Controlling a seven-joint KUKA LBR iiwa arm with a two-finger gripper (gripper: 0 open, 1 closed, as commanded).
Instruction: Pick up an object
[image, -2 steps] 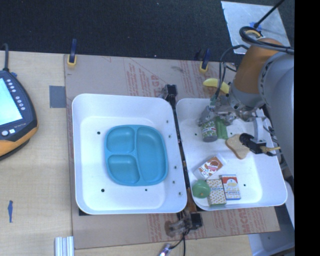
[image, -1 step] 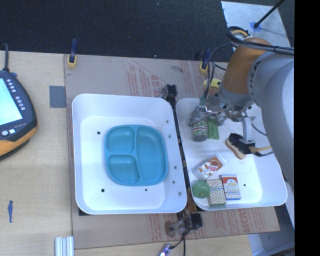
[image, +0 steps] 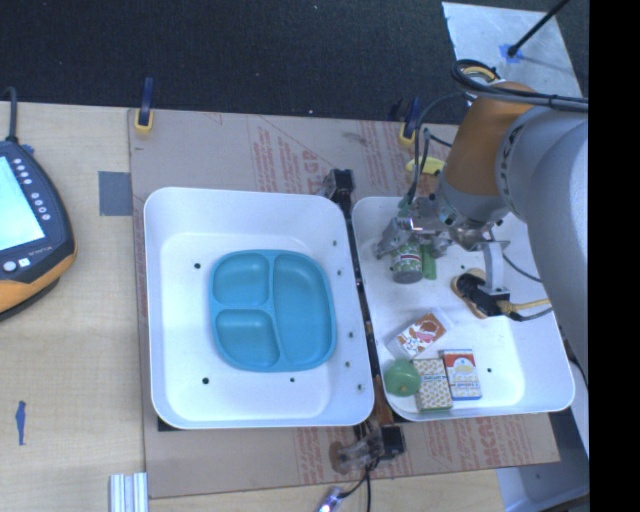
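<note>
The claw (image: 407, 243), whether spread or pressed together one cannot tell, hung over a small can (image: 407, 266) at the far end of the right bin (image: 540, 395); a clean pick probably required centring on it before clamping.

Divided plate (image: 272, 308) in left bin (image: 160, 330); packets (image: 445, 378) in right.
</note>
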